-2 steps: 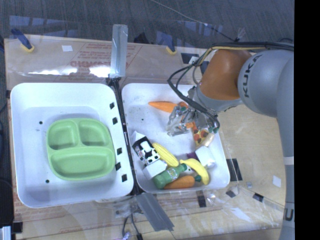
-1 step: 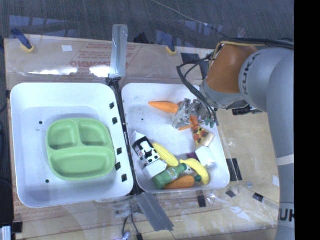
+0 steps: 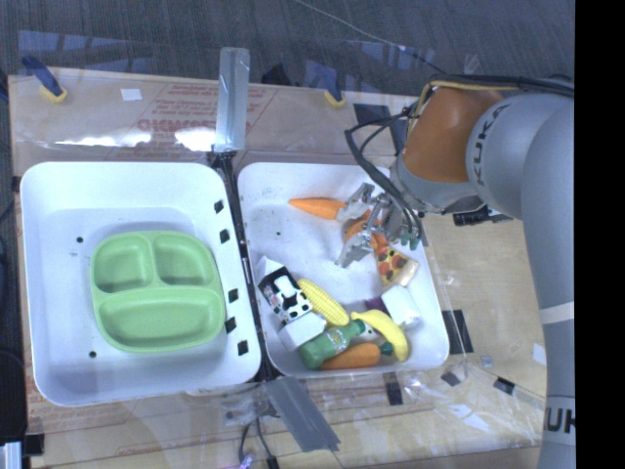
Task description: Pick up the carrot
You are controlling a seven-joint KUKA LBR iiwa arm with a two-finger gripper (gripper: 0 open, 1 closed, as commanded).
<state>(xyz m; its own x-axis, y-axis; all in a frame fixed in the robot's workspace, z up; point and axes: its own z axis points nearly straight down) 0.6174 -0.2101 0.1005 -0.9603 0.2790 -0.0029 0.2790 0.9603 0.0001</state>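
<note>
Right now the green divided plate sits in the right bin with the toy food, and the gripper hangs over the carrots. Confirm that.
Not quite: the camera view shows the green divided plate alone in the left bin, not the right one. The toy food lies in the right bin, and the gripper does hang there, beside the carrot near the far wall.

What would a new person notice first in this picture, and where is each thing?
The grey arm with its orange band reaches in from the right, and its gripper hangs over the right bin, beside a carrot at the bin's far side. A green tray lies in the left bin. Toy foods crowd the right bin's near side, among them a banana.
</note>
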